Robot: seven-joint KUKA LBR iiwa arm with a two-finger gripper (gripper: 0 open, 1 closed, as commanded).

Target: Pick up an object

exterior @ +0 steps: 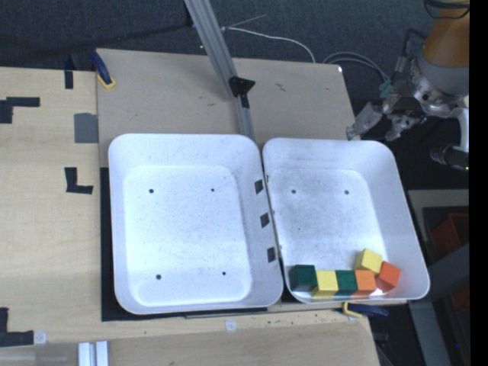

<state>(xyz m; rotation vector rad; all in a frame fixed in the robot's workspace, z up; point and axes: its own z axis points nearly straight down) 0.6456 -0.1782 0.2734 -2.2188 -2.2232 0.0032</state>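
A: What do the small coloured cube blocks (345,277) look like?
B: Dark green, yellow, green, orange in a row, plus a yellow and an orange one, packed into the near right corner of the right shallow white bin (320,162)

A: And the end effector (379,120)?
B: Above that bin's far right rim; fingers blurred, can't tell how open, arm cut off at the edge

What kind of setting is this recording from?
Most likely a robotics lab grasping bench: two shallow white bins side by side, small coloured blocks bunched in the right bin's near corner, and a grey-and-orange arm's gripper hanging just past that bin's far right corner.
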